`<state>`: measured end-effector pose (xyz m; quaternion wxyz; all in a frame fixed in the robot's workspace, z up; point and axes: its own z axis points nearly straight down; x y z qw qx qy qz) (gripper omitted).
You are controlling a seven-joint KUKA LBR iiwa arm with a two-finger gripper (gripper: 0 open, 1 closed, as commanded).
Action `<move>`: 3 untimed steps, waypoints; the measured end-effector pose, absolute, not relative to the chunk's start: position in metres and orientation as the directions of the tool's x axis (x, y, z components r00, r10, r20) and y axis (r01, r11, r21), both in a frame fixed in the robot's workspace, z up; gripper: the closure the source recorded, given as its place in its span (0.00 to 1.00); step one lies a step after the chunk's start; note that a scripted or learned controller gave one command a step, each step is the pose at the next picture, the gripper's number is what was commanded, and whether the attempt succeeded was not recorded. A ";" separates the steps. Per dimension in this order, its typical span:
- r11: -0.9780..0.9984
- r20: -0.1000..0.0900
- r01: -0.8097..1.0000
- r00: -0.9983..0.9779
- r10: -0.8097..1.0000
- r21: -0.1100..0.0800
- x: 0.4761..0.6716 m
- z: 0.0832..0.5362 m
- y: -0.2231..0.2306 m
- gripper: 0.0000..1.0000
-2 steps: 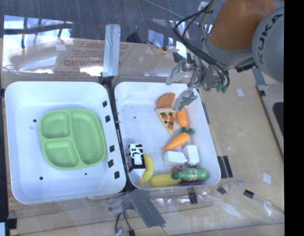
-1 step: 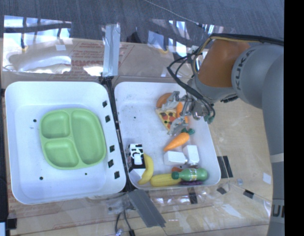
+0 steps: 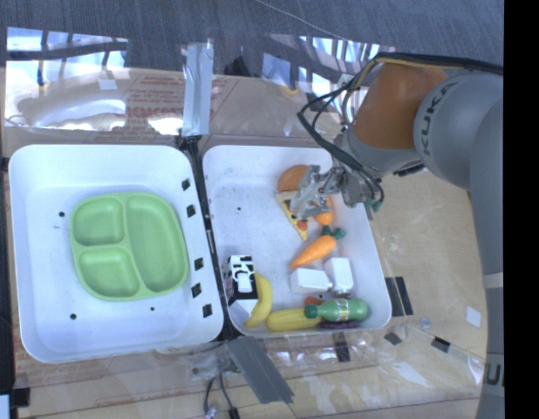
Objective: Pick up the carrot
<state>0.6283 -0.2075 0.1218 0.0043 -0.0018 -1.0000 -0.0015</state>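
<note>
Two white bins sit side by side on the desk. The left bin [image 3: 25, 234] holds one green plate [image 3: 128, 244] with three parts. In the right bin [image 3: 219, 201], one carrot [image 3: 314, 250] lies near the right wall, about halfway down, tilted. Just below it are two white blocks [image 3: 324, 277]. One banana [image 3: 274, 311] and one green bottle [image 3: 339, 310] lie along the bottom edge. The hand [image 3: 315, 192] is low in the top right corner, over a pizza slice [image 3: 298, 221], apart from the carrot. I cannot tell if it is spread or pressed together.
</note>
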 end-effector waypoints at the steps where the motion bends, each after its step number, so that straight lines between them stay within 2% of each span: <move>1: 1.000 0.009 0.003 -1.000 0.003 0.003 0.628 0.122 -0.207 0.00; 2: 1.000 0.011 -0.003 -1.000 -0.003 0.004 0.629 0.129 -0.206 1.00; 3: 1.000 0.011 -0.004 -1.000 -0.004 0.004 0.629 0.128 -0.205 0.00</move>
